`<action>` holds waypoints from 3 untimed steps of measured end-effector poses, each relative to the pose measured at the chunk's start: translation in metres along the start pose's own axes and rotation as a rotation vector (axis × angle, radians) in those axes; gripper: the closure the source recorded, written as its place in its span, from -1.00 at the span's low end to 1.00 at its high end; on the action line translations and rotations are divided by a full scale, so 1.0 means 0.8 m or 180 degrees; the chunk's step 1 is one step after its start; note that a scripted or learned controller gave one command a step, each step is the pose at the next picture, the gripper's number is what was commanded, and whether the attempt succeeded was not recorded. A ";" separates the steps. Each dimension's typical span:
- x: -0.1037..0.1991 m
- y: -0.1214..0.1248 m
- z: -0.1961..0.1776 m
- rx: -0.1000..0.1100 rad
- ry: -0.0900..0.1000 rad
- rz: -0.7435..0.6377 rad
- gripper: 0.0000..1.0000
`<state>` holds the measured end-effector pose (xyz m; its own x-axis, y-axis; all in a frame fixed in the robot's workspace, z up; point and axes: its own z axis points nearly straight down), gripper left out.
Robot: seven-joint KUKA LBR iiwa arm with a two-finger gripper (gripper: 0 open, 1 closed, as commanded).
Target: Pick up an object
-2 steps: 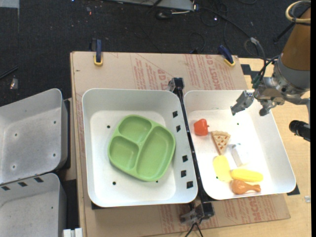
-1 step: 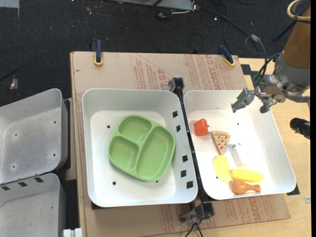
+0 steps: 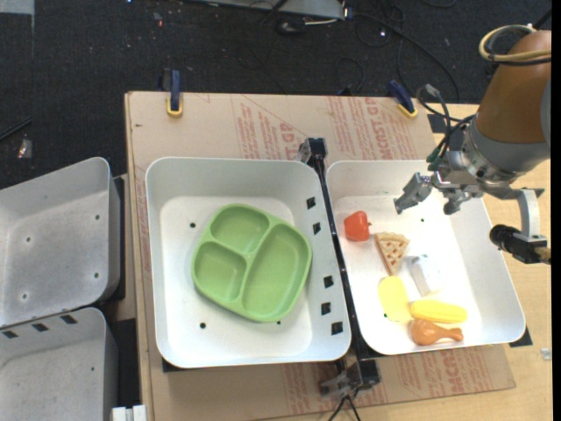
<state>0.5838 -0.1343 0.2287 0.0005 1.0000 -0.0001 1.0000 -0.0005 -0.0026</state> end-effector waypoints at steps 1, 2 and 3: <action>-0.009 -0.008 0.061 0.0005 0.0001 0.0004 -1.00; -0.015 -0.005 0.117 -0.0001 0.0001 0.0003 -1.00; -0.015 -0.004 0.102 -0.0012 -0.0003 0.0004 1.00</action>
<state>0.5801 -0.1466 0.1475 0.0017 1.0000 -0.0009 1.0000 -0.0017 0.0013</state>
